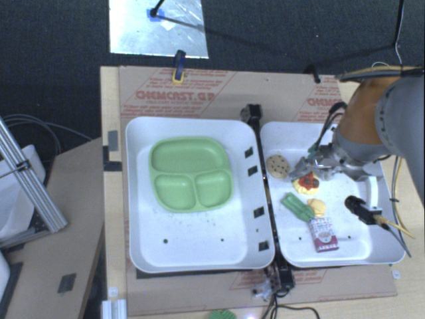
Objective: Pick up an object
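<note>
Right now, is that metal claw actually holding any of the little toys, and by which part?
It cannot be told: the two-finger gripper sits directly over the small red-and-yellow toy, hiding any contact.

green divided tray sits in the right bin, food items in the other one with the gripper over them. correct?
Not quite. The camera view shows the green divided tray in the left bin. The food items, such as the cookie, lie in the right bin, under the gripper.

Robot lab: taped cardboard bench [199,88], cables [53,128].
</note>
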`<state>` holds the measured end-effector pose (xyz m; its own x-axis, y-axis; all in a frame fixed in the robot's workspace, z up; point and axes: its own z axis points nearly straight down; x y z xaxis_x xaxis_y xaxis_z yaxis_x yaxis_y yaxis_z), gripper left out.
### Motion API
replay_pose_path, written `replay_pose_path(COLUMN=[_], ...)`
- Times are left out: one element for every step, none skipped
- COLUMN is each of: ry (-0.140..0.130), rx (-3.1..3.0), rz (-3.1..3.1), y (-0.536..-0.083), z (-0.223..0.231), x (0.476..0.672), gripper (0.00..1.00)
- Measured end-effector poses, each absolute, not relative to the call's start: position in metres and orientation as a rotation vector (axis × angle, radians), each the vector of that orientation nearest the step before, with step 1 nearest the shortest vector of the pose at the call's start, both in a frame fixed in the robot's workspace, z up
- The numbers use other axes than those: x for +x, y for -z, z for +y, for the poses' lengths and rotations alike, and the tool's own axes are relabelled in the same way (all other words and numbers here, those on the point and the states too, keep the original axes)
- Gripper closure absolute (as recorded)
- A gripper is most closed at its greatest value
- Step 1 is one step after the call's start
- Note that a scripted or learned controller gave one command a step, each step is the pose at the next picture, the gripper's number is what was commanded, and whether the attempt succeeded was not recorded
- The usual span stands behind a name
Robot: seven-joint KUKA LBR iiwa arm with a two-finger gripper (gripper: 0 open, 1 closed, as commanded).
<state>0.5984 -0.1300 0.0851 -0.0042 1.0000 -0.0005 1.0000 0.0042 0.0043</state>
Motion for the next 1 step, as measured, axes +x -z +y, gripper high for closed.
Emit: replay_pose_path(ry=[0.002], rx=[2.222], rz=[2.223], y=[-0.0841], z=[-0.1336], x=[0.5699], gripper=[0.0])
